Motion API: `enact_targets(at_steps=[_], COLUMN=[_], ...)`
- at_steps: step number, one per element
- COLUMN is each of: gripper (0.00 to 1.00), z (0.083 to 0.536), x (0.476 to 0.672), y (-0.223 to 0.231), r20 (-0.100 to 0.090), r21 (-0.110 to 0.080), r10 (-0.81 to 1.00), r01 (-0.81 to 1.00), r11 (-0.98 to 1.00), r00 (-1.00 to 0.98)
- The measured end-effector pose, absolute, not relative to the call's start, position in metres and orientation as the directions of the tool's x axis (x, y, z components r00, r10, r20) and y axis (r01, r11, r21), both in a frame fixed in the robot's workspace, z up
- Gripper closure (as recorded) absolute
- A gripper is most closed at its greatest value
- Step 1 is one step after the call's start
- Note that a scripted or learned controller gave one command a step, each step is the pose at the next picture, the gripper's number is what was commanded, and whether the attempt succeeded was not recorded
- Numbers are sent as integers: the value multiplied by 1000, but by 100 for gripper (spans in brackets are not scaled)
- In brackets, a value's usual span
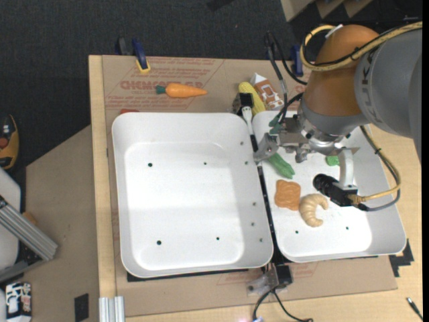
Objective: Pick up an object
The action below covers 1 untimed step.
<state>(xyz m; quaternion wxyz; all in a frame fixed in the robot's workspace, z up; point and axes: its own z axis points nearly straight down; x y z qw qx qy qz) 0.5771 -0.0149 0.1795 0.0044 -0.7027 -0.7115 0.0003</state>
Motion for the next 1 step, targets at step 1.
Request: enact_targets(at_steps=[1], gripper=[0], z=[234], x=[583], y=[74], r20=[5], r21=[6], r10=[1000], r01=[1000], r11=[11], r00=[-11])
